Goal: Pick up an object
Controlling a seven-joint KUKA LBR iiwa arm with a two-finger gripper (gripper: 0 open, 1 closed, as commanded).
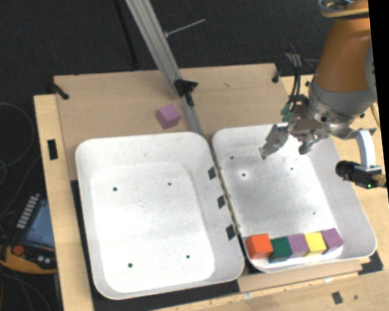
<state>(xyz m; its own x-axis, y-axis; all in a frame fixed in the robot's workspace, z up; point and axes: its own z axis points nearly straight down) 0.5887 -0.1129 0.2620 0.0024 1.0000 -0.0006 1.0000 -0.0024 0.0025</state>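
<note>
Your pincer (288,141), fingers apart and holding nothing, hovers well up-bin from the block row (295,244), whose long axis follows the right bin's (267,192) near wall.

Two white bins (145,146) are counted on the table. Six blocks are counted: one orange (259,245), one green (281,248), one yellow (316,243), three purple (168,116).

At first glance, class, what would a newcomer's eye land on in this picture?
The row of coloured blocks lined along the near edge of the right bin. Next, the gripper hanging open over that bin's far end. Then a lone purple block on the bench beyond the left bin.
</note>
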